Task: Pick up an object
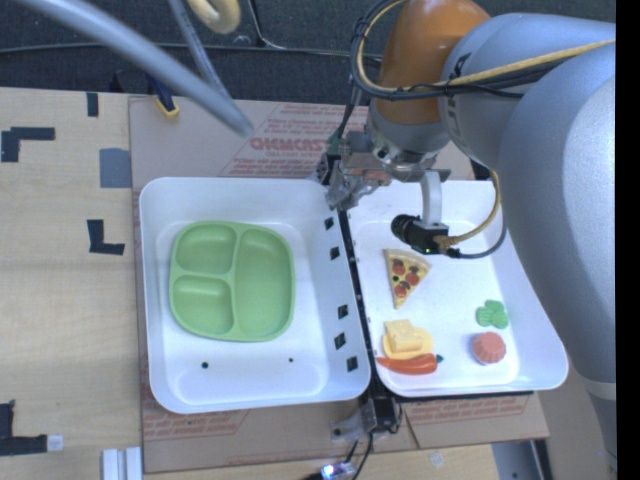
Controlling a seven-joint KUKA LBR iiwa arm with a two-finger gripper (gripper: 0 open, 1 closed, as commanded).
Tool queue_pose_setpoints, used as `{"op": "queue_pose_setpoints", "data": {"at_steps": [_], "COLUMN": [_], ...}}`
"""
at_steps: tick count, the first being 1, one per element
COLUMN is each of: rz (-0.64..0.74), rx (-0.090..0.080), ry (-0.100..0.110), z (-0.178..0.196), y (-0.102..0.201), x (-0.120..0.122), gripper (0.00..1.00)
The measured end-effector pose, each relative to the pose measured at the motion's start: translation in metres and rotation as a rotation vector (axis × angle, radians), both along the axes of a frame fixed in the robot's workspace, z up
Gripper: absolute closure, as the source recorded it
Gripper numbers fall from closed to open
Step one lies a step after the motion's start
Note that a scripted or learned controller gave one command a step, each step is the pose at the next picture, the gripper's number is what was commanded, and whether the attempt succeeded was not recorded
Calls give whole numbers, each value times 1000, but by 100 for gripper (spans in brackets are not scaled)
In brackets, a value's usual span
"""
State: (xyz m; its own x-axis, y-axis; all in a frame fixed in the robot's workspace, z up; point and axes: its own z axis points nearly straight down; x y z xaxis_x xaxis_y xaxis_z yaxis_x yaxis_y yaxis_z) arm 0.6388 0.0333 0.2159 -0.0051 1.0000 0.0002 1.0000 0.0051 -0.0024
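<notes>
Looking down on the bench [60, 268], we take the pizza slice [405, 274] as our landmark; it lies in the right bin [530, 363]. Up and to the left of the slice, at the far end of the divider between the two bins, sits the claw [350, 180] under the arm's orange band [425, 43]. We cannot tell how the claw is set, since the wrist hides much of it, and we see nothing gripped in it. Below the slice lie a yellow block [407, 338] and, touching its lower edge, a red pepper [408, 365]. Right of and below the slice are a green piece [492, 315] and a red round piece [488, 348]. Well to the left of the slice, in the left bin [160, 368], rests a green tray [232, 280].

We judge the pick not yet made. To do it well, we would choose the slice, which is nearest the claw and stands apart from its neighbours. We would centre over it, turn to span its narrow width, and come down low, because a flat piece slips out easily. The block and pepper touch, so they risk a double catch.
</notes>
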Motion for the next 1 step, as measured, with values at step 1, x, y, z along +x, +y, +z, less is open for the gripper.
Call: {"op": "queue_pose_setpoints", "data": {"at_steps": [1], "rz": [1], "rx": [1], "ry": [1], "z": [-3], "y": [55], "x": [-16], "gripper": [100]}}
